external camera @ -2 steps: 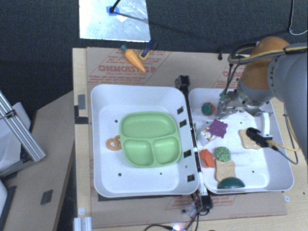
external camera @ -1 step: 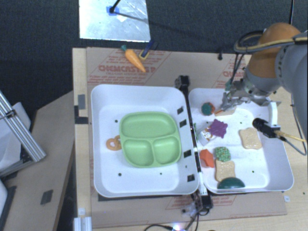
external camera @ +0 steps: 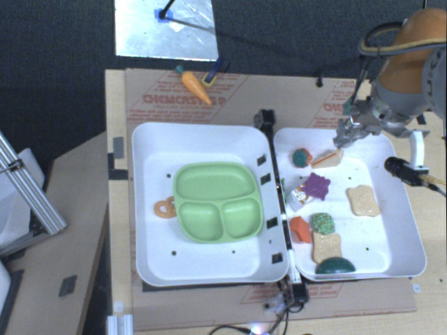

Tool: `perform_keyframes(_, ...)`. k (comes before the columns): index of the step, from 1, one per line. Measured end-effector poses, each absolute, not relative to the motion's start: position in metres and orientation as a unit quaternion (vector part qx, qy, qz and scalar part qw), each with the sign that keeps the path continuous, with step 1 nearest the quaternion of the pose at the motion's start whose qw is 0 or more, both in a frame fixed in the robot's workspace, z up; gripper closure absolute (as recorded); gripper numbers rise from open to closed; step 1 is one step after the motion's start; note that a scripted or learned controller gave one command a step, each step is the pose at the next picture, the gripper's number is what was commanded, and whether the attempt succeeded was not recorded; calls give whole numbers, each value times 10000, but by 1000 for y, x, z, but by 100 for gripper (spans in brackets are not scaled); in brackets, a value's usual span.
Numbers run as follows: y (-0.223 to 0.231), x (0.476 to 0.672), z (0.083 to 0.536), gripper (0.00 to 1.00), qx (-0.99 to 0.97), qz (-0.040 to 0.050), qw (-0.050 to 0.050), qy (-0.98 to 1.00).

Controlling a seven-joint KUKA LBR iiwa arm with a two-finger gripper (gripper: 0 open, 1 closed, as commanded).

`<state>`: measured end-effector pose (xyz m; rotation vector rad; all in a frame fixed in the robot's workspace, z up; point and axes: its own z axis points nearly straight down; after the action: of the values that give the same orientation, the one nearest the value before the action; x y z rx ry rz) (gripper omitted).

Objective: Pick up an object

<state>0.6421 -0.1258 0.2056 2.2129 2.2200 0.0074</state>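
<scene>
Camera view, bench (external camera: 84,187) with two shallow white bins side by side. Left bin (external camera: 150,257): one green divided tray (external camera: 216,201) near the centre, three compartments; one small orange pretzel-shaped piece (external camera: 165,208) just beside the tray's left edge. Right bin (external camera: 401,236): one teal ball (external camera: 301,158) and one pale wedge with an orange edge (external camera: 327,159) near the far rim; one purple piece (external camera: 318,185) toward the middle; one tan cracker-like piece (external camera: 363,201) to its right; one orange-red piece (external camera: 300,229), one green speckled round piece (external camera: 322,222), one tan toast-like piece (external camera: 327,246) and one dark green dome (external camera: 336,264) toward the near side. Beyond the bins: one toy carrot (external camera: 195,87) on the cardboard sheet. Arm: enters from the right; gripper (external camera: 346,137) at the far rim of the right bin, just above the pale wedge; whether the fingers are spread or pressed together, cannot tell; nothing visibly held.
</scene>
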Motion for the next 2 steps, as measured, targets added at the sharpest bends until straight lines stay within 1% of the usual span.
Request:
perform_keyframes(1,-126,643,226,100,7053,14,18,7089)
perform_keyframes(2,-79,629,229,100,7039,11,1,7103)
